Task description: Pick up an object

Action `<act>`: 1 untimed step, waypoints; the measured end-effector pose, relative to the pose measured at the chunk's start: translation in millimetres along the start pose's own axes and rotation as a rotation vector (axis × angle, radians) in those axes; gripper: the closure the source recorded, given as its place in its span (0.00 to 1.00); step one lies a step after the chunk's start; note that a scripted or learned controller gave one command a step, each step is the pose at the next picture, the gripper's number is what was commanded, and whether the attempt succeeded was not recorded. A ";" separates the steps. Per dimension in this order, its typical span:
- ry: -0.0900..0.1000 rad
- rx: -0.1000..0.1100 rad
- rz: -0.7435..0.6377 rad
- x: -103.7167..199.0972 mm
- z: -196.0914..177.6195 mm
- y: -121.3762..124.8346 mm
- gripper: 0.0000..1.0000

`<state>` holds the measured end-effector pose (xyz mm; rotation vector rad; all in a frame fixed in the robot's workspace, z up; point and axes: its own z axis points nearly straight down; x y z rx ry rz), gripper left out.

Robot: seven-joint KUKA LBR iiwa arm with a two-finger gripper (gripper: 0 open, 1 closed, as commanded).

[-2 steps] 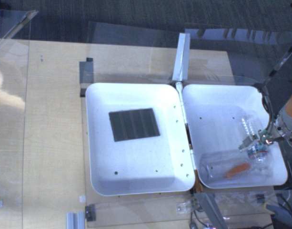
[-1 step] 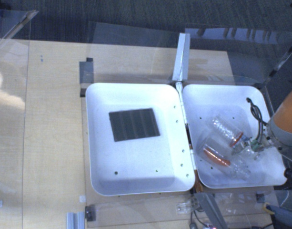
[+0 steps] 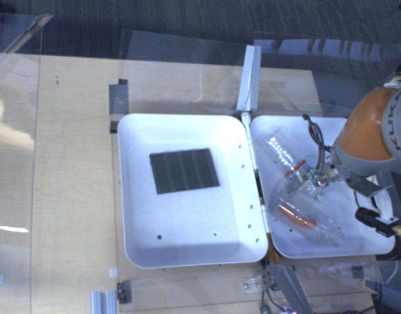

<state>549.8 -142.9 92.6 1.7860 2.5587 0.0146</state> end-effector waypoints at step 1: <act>0.006 0.021 0.078 -20.2 4.5 53.7 0.00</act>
